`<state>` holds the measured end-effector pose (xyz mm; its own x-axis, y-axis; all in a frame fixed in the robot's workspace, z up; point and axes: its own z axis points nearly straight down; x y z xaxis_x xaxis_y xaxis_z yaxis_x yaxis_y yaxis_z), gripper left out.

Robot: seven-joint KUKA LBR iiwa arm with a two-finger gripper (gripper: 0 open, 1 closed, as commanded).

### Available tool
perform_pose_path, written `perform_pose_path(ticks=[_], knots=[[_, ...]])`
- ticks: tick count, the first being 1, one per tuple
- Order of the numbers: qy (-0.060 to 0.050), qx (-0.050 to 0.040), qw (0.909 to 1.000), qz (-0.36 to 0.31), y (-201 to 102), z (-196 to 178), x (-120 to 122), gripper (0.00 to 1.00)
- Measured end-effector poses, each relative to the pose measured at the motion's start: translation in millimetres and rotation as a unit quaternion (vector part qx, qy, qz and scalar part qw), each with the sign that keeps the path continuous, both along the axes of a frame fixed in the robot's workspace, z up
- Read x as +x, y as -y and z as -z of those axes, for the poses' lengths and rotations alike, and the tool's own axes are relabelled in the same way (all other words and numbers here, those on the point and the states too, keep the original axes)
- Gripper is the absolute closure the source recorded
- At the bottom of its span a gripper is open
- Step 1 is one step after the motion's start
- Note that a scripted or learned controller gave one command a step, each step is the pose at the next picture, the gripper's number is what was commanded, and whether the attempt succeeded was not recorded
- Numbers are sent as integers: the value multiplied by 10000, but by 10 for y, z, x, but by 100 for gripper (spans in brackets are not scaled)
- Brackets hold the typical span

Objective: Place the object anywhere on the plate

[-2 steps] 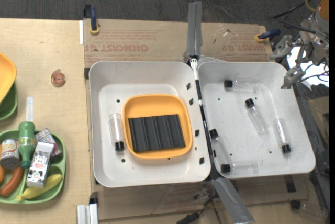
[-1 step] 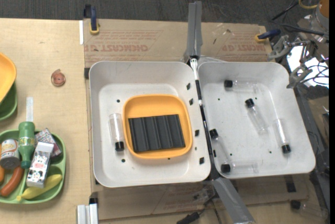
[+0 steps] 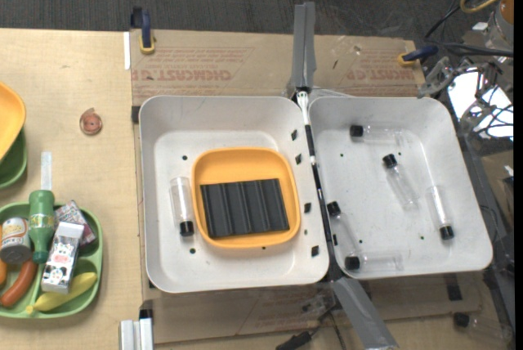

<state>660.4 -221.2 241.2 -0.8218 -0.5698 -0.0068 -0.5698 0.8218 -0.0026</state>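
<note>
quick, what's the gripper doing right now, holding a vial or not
gripper: not in this camera view, so open, shut or holding cannot be told. One vial lies beside the orange plate in the left bin.

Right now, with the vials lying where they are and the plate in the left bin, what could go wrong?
1. The clear vials in the right bin, such as the vial in the middle, are see-through and lie flat, so a grasp may slip or miss.
2. One vial lies against the orange plate rim and could get knocked during placement.
3. The plate's black ridged insert may let a round vial roll.
</note>
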Motion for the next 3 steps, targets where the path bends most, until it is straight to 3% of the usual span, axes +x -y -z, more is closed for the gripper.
perform_pose_path(ticks=[1,2,3], knots=[[2,-6,9920,-1260,-1,13,-1,0],[5,-13,9663,-2574,-1,-5,-1,0],[7,-19,9234,-3838,-4,-23,-1,0]])
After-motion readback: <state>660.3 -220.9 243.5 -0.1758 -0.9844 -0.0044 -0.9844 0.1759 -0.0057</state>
